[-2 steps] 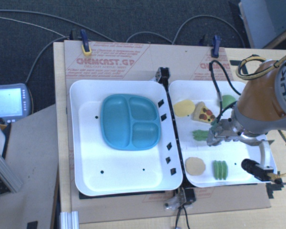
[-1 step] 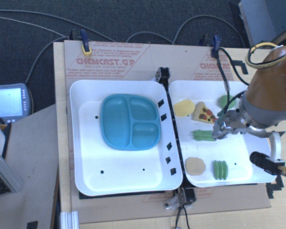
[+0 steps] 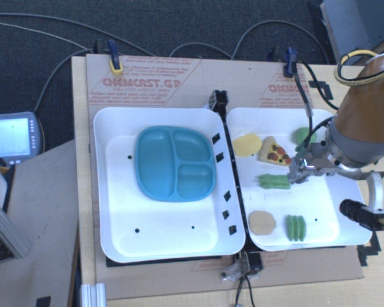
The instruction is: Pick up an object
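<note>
The right bin [image 3: 320,238] holds several toy foods: a yellow round piece [image 3: 246,144], a pizza slice [image 3: 274,153], a long green vegetable [image 3: 273,181], a tan cookie [image 3: 262,222], a green ribbed pod [image 3: 296,228] and a green piece [image 3: 301,135] partly hidden by the arm. My gripper [image 3: 299,170] hangs low over the bin, just right of the long green vegetable and below the pizza slice. Nothing is visibly held between its fingers.
The left bin [image 3: 115,222] holds a blue divided plate [image 3: 176,164]. A black divider with clips [image 3: 225,171] runs between the bins. Cables cross the bench's back right, and a small screen [image 3: 11,136] stands off the bench at the left.
</note>
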Robot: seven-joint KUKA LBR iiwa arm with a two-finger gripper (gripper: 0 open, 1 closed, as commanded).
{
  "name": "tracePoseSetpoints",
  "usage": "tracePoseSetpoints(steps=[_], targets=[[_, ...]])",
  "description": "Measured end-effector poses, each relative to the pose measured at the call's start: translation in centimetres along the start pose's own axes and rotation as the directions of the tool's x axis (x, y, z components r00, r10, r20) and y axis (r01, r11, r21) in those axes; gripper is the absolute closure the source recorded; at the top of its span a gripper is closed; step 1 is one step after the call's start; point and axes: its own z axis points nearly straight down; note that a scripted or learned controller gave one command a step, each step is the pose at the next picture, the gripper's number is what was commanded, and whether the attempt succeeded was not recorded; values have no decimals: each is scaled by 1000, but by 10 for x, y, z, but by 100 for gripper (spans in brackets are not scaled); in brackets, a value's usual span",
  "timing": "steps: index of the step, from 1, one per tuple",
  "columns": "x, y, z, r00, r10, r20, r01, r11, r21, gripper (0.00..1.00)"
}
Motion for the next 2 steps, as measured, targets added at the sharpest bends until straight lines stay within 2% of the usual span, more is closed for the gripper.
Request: tracePoseSetpoints(steps=[1, 2], targets=[[50, 38, -7, 1000, -6, -2, 6, 1000, 0, 100], [101, 64, 1, 1000, -5, -2, 5, 1000, 2, 100]])
